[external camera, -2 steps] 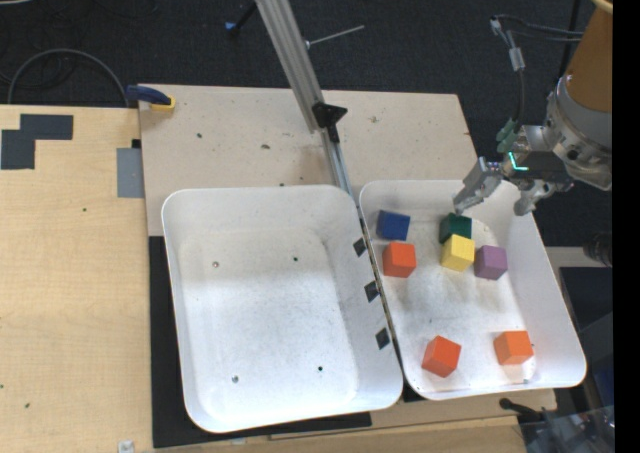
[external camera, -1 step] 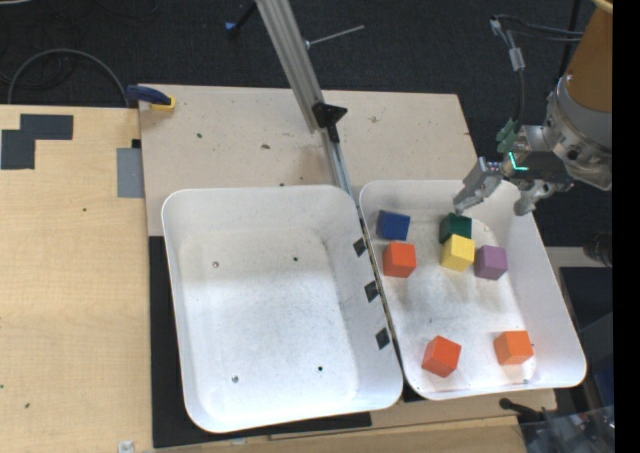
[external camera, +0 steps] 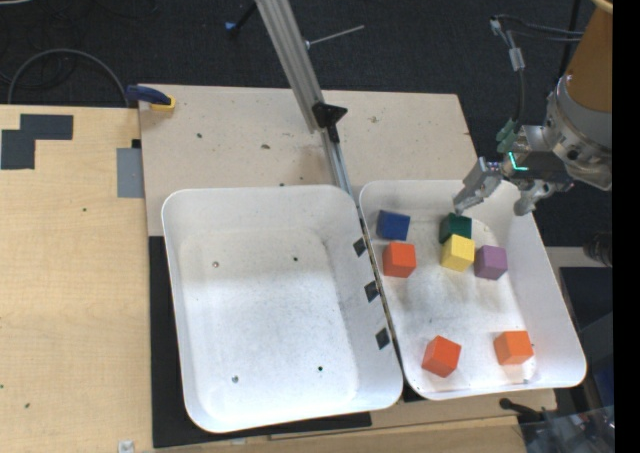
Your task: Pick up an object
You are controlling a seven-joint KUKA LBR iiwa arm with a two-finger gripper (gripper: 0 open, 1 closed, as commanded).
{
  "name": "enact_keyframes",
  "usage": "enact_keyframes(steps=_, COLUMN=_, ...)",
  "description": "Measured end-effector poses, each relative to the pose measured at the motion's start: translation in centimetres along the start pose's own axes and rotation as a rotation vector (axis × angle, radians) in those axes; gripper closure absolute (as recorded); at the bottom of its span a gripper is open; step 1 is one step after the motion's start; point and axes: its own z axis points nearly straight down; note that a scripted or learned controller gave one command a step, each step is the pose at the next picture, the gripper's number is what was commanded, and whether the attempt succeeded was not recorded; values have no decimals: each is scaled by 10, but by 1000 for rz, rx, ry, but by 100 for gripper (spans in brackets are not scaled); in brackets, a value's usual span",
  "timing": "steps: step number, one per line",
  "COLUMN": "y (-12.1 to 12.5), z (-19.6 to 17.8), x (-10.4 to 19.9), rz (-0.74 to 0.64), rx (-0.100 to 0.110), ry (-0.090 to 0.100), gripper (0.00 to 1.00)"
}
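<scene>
The right bin (external camera: 560, 311) holds several small blocks: a blue cube (external camera: 394, 225), an orange-red cube (external camera: 400, 259), a dark green cube (external camera: 456, 227), a yellow cube (external camera: 459, 252), a purple cube (external camera: 490, 262), and two orange cubes (external camera: 441, 355) (external camera: 513, 347) near the front. My gripper (external camera: 497, 196) hangs above the bin's back edge, just right of and above the green cube. Its two fingers (external camera: 472, 189) are spread wide apart and nothing is between them.
The left bin (external camera: 200, 241) lies beside the right one, with black clips along the shared rim. A slanted aluminium bar (external camera: 295, 51) rises behind the bins. The wooden bench (external camera: 70, 271) extends to the left.
</scene>
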Motion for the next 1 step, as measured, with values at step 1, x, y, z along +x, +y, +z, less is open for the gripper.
enact_keyframes(steps=1, y=0, z=0, x=0, rz=0, rx=0, ry=0, gripper=0)
